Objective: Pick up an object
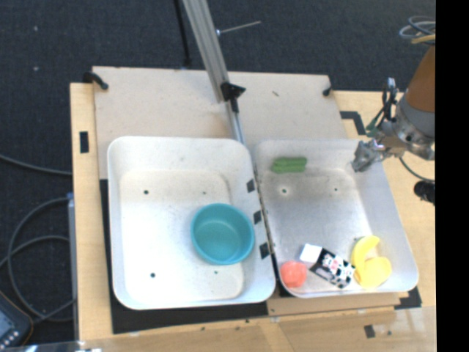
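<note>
My gripper point(363, 158) hangs over the far right corner of the right bin point(381, 196), at the end of the arm coming in from the right. Nothing shows between its fingers. A green oblong object point(289, 165) lies near the right bin's far edge, to the left of the gripper. At that bin's near edge lie an orange ball point(294, 273), a small white and black box point(326, 264) and a yellow object point(368, 262). A teal bowl point(221, 232) sits in the left bin point(139, 218), near its right side.
A slanted metal pole point(212, 50) rises from the bench behind the two bins. Bare wooden board point(293, 108) lies beyond the bins. Cables trail on the dark floor at left.
</note>
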`<state>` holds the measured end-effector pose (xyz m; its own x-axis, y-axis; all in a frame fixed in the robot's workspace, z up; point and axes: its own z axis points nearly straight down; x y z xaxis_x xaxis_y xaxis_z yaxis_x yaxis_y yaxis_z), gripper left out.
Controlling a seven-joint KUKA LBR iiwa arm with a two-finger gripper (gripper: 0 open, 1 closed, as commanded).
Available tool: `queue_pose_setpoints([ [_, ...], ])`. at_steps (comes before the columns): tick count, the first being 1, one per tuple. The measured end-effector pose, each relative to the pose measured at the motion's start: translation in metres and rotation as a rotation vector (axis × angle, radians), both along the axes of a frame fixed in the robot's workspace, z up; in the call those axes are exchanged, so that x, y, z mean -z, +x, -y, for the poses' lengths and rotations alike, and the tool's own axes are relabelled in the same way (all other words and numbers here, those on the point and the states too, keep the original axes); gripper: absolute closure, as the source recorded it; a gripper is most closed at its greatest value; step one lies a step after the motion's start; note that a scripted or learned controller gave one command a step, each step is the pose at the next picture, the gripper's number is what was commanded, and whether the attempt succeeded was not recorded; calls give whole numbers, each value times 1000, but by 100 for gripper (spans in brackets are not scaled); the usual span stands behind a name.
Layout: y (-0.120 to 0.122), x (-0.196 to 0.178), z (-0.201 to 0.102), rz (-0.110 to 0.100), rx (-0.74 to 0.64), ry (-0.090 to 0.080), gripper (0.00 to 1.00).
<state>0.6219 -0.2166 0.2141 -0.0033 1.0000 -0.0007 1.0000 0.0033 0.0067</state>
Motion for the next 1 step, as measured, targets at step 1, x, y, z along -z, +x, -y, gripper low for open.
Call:
queue_pose_setpoints([
  [1, 1, -13, 1, -3, 0, 1, 100],
])
